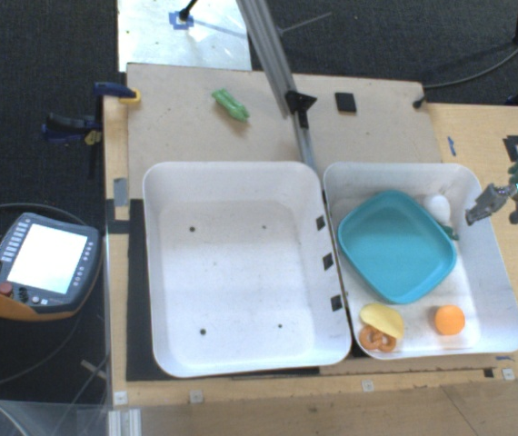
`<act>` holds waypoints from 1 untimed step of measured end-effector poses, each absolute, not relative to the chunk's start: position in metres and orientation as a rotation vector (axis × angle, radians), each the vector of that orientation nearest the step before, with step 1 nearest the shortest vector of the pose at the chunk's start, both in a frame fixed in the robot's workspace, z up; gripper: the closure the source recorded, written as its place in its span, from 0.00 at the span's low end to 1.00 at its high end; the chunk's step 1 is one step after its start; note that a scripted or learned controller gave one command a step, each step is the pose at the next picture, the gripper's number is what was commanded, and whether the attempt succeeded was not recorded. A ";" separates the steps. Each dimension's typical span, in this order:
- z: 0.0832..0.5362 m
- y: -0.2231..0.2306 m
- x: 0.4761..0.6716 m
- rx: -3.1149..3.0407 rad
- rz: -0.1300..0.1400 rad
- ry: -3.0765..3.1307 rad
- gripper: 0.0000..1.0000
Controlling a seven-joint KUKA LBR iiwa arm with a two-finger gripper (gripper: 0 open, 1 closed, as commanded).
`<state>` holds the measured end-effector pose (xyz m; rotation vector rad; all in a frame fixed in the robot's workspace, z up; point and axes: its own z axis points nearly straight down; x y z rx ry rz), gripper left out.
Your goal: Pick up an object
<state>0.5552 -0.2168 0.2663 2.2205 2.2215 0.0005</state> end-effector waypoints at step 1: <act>0.266 -0.217 0.555 2.220 0.000 2.222 0.00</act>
